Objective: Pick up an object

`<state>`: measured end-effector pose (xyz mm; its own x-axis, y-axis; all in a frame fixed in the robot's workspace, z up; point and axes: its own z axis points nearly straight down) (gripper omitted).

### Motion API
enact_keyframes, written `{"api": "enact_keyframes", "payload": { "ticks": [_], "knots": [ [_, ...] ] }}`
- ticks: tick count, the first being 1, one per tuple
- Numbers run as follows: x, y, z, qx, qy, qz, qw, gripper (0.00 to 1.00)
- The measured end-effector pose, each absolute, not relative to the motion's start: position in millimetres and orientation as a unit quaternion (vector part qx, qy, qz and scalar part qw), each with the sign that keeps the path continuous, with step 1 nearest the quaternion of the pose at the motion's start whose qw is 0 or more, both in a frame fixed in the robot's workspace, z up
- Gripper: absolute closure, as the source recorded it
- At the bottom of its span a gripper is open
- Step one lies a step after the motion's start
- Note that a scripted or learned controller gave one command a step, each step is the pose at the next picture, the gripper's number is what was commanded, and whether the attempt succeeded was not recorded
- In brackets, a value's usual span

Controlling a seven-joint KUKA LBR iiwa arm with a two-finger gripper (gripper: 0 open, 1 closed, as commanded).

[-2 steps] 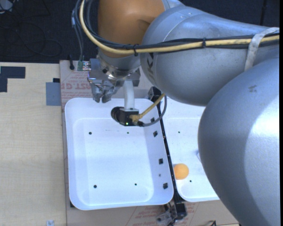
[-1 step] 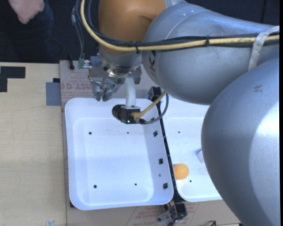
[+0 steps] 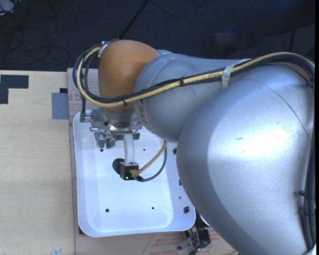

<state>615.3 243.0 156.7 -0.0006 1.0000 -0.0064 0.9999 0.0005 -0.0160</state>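
Bulk of my arm (image 3: 244, 158) hides the bin's (image 3: 127, 211) right side. My tool (image 3: 112, 141) hangs over its far end, and I cannot tell its width. A dark scrap (image 3: 186, 210) beside my arm is too small to name.

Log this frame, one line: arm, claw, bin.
arm: in from right, over white bin | claw: low near bin's far left corner | hold: cannot tell

One fixed overhead camera, slanted down, close over white bin (image 3: 90, 206)

Bin (image 3: 127, 217) floor open toward its near wall — tool (image 3: 110, 142) at far end, arm (image 3: 244, 158) overhanging right.
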Motion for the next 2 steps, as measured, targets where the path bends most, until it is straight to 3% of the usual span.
{"api": "enact_keyframes", "payload": {
  "ticks": [1, 2],
  "knots": [
    [603.0, 226.0, 101.9, -0.707, -0.707, 0.0043, 0.002, 1.00],
    [604.6, 226.2, 105.0, -0.708, -0.706, 0.0022, 0.001, 0.00]
  ]
}}
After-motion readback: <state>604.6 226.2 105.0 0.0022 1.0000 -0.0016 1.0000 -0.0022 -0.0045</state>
